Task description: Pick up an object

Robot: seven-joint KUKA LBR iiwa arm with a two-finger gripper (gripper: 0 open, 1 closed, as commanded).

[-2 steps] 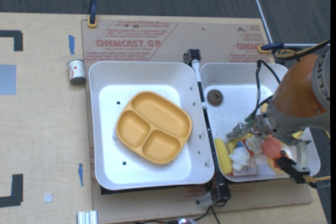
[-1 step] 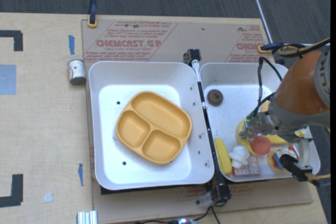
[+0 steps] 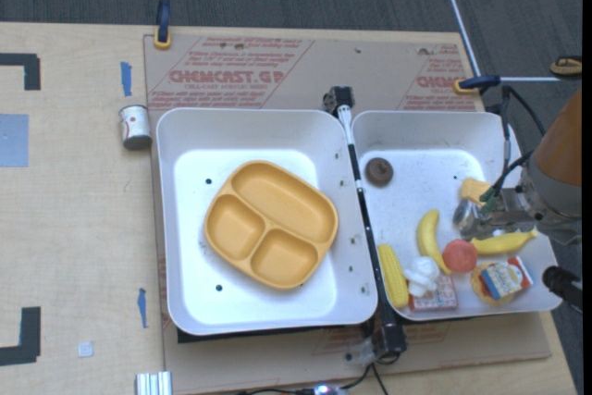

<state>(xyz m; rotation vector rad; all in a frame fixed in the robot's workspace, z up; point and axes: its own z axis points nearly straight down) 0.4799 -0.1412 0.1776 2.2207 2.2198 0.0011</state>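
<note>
The right bin [image 3: 416, 139] holds several toy foods. A brown round piece [image 3: 378, 169] lies near its back left. A curved banana [image 3: 427, 236] lies in the middle, and a red ball-like fruit [image 3: 460, 255] sits beside it. A second banana [image 3: 504, 242] lies to the right, and a yellow wedge [image 3: 474, 190] sits behind. A corn cob [image 3: 392, 275], a white lump [image 3: 423, 273], a flat packet [image 3: 437, 294] and a colourful pack [image 3: 500, 280] lie along the front. My gripper [image 3: 475, 217] is low over the bin, between the wedge and the red fruit.
The left bin [image 3: 176, 199] holds a yellow three-part plate [image 3: 270, 224]. The divider between the bins [image 3: 356, 190] runs just left of the corn cob. A small can [image 3: 135, 126] stands on the bench left of the bins. The arm [image 3: 564, 153] enters from the right.
</note>
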